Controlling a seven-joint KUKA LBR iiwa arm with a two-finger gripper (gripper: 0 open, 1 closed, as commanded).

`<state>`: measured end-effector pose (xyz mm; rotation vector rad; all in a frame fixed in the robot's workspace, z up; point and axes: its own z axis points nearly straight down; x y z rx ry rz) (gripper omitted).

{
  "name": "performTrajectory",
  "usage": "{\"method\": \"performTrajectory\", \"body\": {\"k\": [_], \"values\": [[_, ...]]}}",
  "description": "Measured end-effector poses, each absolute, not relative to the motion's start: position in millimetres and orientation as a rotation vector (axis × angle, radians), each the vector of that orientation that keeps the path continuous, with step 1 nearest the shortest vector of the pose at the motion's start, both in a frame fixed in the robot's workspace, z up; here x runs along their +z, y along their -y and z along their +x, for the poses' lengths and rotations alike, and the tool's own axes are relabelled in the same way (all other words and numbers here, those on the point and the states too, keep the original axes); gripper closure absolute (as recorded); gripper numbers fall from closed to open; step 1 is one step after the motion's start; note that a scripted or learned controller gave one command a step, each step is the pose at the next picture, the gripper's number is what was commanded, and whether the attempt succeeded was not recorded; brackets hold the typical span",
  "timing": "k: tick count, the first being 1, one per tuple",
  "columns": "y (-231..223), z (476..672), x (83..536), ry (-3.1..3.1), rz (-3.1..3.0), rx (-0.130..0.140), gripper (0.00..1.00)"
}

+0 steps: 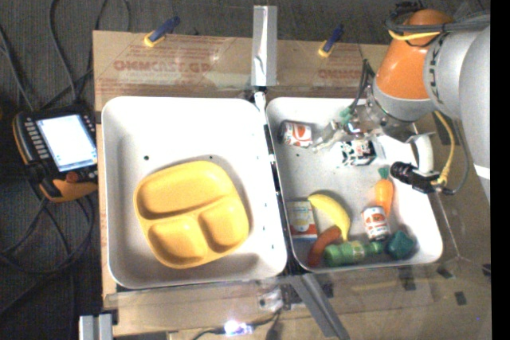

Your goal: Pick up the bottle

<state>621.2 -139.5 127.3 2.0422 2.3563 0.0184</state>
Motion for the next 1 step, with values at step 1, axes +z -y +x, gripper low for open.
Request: {"method": "performTrajectory", "body": {"k": [1], "values": [[202.1,668.7,92.4,-2.423,2.0,0.007,0.0]]}}
